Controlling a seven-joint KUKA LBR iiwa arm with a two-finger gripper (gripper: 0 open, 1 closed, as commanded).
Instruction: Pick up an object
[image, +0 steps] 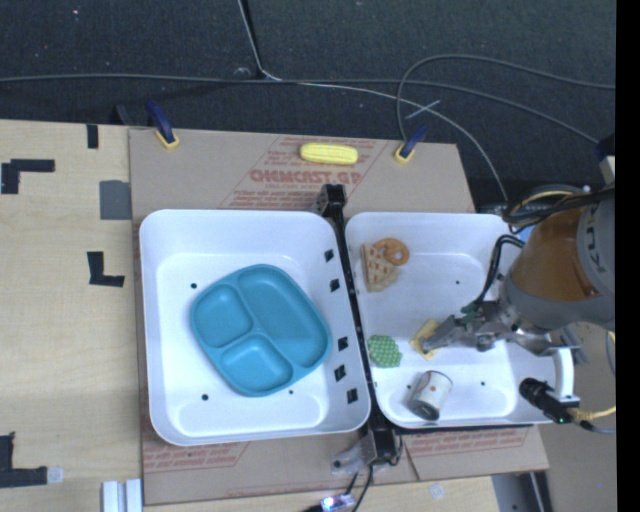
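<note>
A small yellow piece (428, 334) lies on the floor of the right bin (440, 262), at the tip of the tool (447, 336). The tool seems to be closing in on it, though whether it is open or gripping I cannot tell. The step looks like the grasp; next calls for a firm close, then a lift.

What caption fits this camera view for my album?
Robot gripper reaching toward a yellow piece in the right bin.
</note>
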